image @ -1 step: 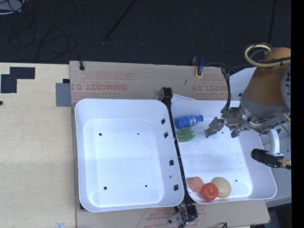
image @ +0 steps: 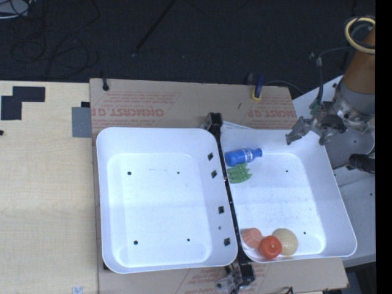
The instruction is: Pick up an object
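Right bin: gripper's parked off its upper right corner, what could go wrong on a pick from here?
1. The red ball, beige ball and pink piece are bunched at the right bin's near rim; a grasp may nudge neighbours or hit the wall.
2. The blue bottle lies on its side by the divider and may roll.
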You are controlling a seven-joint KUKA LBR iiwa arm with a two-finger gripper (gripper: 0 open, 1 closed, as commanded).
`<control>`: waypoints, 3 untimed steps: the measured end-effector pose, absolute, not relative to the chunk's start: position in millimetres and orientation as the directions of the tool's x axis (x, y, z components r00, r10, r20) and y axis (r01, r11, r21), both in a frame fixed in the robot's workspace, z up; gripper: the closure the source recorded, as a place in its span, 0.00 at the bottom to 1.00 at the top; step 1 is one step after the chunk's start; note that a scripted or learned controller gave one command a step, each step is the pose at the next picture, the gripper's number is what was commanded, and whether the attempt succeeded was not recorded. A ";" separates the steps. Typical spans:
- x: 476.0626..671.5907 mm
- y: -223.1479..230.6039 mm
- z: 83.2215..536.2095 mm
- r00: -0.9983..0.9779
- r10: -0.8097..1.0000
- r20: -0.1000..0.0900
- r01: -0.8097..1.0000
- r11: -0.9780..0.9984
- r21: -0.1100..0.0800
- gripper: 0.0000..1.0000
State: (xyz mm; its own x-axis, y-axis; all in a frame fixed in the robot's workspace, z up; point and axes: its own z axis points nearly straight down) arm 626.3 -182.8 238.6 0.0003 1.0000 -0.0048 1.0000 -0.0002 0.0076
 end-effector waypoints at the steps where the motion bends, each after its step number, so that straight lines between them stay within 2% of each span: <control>1: 611.3 -139.7 94.8 -0.002 1.000 0.006 1.000 0.002 -0.016 0.00; 2: 641.5 -166.8 86.8 -0.001 1.000 -0.001 1.000 0.001 -0.001 0.00; 3: 627.9 -177.4 87.7 -0.001 1.000 0.000 1.000 0.001 -0.004 0.00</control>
State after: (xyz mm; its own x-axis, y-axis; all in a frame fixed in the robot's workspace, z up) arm 627.9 -177.4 87.7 -0.0010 1.0000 0.0004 1.0000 0.0010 -0.0036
